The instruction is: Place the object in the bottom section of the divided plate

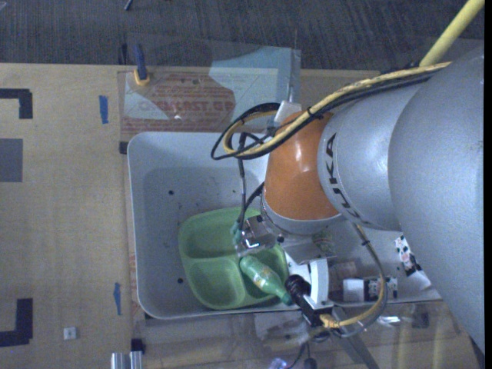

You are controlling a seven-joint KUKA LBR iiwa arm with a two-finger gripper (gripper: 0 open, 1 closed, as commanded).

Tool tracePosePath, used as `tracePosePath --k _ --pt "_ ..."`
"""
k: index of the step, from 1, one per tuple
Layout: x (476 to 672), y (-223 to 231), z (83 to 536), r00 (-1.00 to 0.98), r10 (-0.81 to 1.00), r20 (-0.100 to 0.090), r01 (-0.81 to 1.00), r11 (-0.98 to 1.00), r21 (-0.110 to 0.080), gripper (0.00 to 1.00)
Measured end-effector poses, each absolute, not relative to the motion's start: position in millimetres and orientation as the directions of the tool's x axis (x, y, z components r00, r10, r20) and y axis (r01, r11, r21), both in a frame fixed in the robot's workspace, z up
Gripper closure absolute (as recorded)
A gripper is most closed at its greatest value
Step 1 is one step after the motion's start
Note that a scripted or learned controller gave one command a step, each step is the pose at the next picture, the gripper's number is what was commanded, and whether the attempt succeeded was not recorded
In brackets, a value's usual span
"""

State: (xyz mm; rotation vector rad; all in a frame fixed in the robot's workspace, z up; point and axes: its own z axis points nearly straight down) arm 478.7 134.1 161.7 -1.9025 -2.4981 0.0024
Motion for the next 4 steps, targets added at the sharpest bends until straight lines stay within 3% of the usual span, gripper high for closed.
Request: tracePosePath --k 1,2,3,4 --pt "479.1 102 210 -0.100 0.995 0.000 0.995 0.100 -0.001 1.00" --pt "478.4 122 162 -0.176 0.984 0.000 0.984 0.176 -0.003 1.00" --pt "488.3 126 196 -0.047 0.999 -0.001 0.999 0.047 -0.001 1.00" --pt "478.6 157 191 -0.462 0.887 0.001 0.887 0.462 -0.003 1.00"
